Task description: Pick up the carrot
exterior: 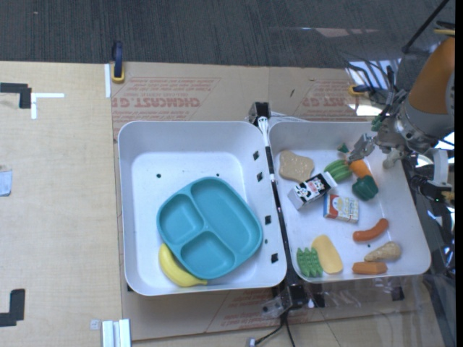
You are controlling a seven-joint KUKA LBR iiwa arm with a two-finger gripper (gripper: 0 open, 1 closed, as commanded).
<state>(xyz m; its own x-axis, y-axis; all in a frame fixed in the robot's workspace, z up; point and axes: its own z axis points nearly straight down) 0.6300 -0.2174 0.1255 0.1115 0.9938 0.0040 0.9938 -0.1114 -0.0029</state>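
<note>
The carrot, a short orange piece, lies in the far part of the right bin beside a striped green piece. My gripper hangs just above and to the right of it, at the bin's far right corner. Its two fingers are spread apart, so it is open with nothing between them. The left finger is a little beyond the carrot, and the orange-banded wrist rises behind it.
Around the carrot lie a dark green vegetable, a milk carton, bread, a small box, a sausage, and other food near the front wall. The left bin holds a teal divided plate and a banana.
</note>
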